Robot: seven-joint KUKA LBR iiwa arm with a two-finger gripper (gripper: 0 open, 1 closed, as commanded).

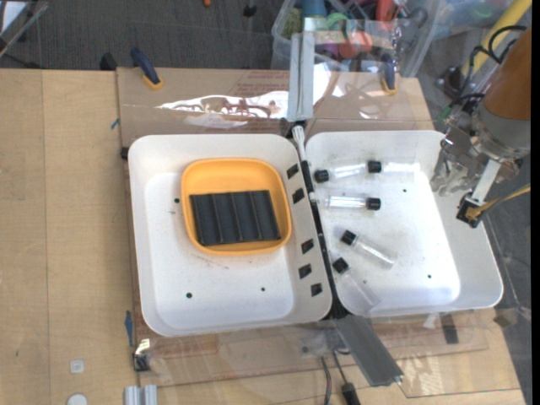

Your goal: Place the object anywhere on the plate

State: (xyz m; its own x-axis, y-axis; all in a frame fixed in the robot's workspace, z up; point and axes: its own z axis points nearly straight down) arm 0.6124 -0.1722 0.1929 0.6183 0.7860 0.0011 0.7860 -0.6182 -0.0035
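Note:
In the left bin (160, 294) lies an orange plate (229, 170) with a black ridged insert (234, 218) on it. Several clear tubes with black caps lie loose in the right bin (439, 268): one near the back (348, 172), one below it (354, 202), one slanted in the middle (366, 248), and another by the divider (349, 277). My gripper (461, 191) hangs over the right bin's right rim, away from the tubes and far from the plate. I see nothing in it.
A clear tub of colourful toys (363, 15) stands behind the bins. A metal bar (296, 74) rises at the back between the bins. Black clips (305, 226) line the divider. Cables trail by the arm at the right.

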